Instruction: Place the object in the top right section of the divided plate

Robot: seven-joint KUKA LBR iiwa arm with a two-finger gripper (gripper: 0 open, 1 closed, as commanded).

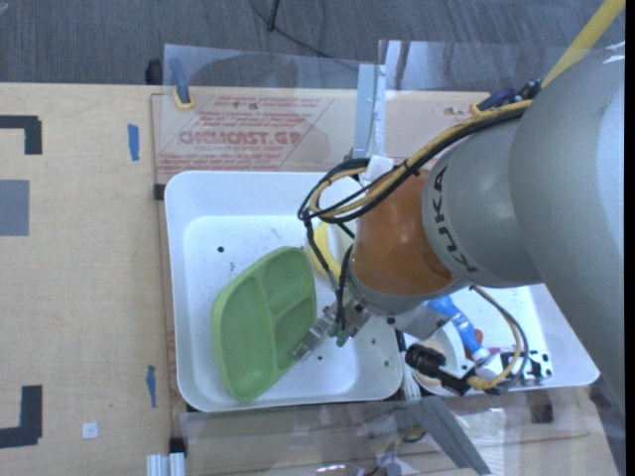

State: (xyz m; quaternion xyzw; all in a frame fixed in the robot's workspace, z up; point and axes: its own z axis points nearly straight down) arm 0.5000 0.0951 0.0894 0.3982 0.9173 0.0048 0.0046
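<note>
you should steady the gripper, whose grip state cannot be told, over the green plate at lower centre before releasing.

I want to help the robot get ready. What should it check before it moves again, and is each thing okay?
1. Green divided plate lies inside the left white bin: ok.
2. Plate sits flat: not ok, it looks tilted, with one edge near the bin floor.
3. Gripper is at the plate's right edge: ok.
4. Something is held between the fingers: cannot tell, the arm hides much of it.
5. Top right section free to receive the object: cannot tell.
6. Cables clear of the plate: ok.
</note>
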